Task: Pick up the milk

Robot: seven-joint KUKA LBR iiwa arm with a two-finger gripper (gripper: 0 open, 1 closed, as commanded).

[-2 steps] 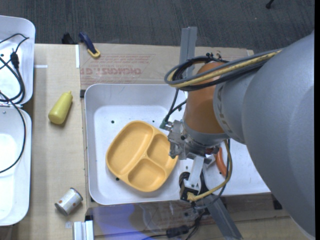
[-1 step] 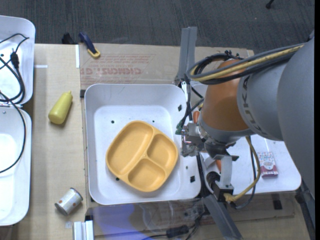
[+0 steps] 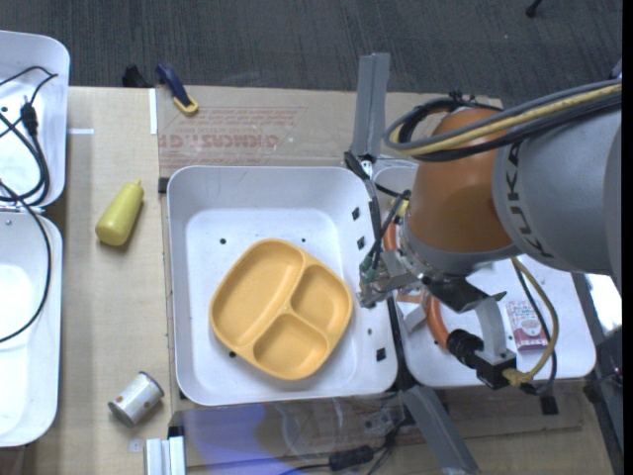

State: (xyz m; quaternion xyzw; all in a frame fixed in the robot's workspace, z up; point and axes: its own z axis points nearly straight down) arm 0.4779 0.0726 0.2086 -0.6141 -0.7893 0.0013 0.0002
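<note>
While the grey arm with its orange band (image 3: 465, 191) hangs over the right white bin (image 3: 579, 349), the gripper's state cannot be told. Small white-and-red milk carton (image 3: 525, 325) lies flat in that bin. Yellow three-compartment plastic plate (image 3: 282, 310) sits in the left bin (image 3: 198, 265).

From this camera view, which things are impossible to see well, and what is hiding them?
- Tool: the arm covers it from above.
- Milk carton: partly behind the arm and cables; its print is too small to read.
- Right bin: most of its floor lies under the arm.
- Small can: label too small.
</note>
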